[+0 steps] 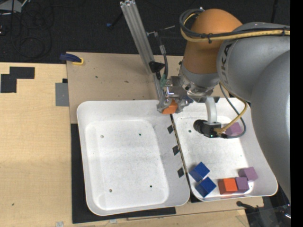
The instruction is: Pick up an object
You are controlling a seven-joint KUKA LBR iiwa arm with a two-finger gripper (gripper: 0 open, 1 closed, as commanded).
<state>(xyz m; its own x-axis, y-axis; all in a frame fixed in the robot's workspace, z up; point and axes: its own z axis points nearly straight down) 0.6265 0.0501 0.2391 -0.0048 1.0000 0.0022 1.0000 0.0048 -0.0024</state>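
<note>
Orange block (168, 109): pinched between my fingers (169, 107), hanging over the divider where the two bins meet, at their far edge.
Grip: clenched on it.
Right bin (265, 183): blue, purple, orange blocks lie toward its near edge, well apart from me.
Left bin (90, 126): just beside the block, leftward.

Small orange block (168, 109) between tool (169, 104) fingers, raised above bins' shared back edge.
</note>
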